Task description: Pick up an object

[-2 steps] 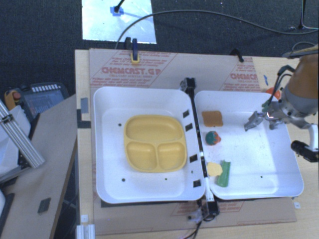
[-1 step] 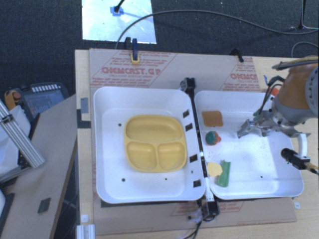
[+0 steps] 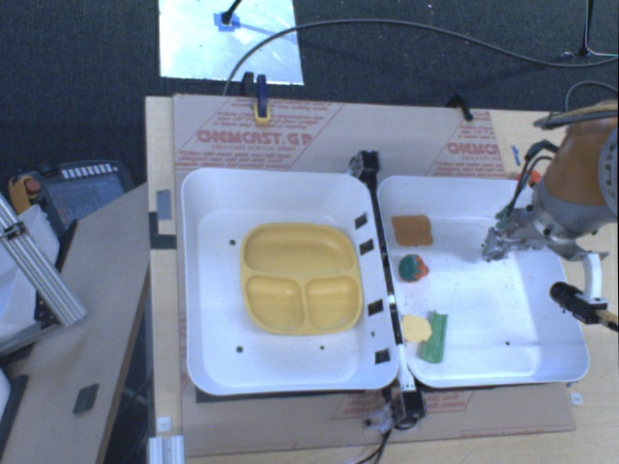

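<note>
A dark carpeted floor (image 3: 77,46) surrounds the bench, with a shiny metal plate (image 3: 230,27) lying on it at the top and black cables (image 3: 435,35) trailing across. The bench top is covered by printed cardboard (image 3: 290,129) — pale brown, red lettering. At left stands a wooden side table (image 3: 92,298), with a handheld control pendant (image 3: 73,189) beside it.

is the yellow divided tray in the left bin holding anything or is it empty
Empty. The yellow tray sits in the left bin with all three compartments showing bare yellow; the small items lie in the right bin.
</note>
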`<state>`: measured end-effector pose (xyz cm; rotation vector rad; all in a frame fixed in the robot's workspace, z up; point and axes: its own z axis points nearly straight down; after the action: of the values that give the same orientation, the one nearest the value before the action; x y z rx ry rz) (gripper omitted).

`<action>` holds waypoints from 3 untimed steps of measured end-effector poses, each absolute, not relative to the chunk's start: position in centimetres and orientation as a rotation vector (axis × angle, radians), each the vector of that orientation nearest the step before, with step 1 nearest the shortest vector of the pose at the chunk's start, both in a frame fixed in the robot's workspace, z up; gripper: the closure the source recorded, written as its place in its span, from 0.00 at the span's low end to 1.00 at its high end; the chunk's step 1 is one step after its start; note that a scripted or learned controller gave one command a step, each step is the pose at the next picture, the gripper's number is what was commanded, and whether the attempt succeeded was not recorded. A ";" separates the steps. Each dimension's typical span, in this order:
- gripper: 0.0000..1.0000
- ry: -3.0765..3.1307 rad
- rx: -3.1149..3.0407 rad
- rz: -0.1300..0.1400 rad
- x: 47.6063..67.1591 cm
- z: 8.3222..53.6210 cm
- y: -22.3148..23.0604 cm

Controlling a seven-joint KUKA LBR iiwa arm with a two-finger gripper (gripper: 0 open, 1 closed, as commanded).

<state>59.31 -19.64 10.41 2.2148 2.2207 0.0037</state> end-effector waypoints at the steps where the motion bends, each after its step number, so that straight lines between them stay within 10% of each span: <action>1: 1.00 2.222 2.211 0.005 60.4 15.8 -20.2; 3: 1.00 2.223 2.211 0.005 60.6 25.7 -19.2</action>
<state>60.58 -19.19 25.65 2.2106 2.2234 0.0051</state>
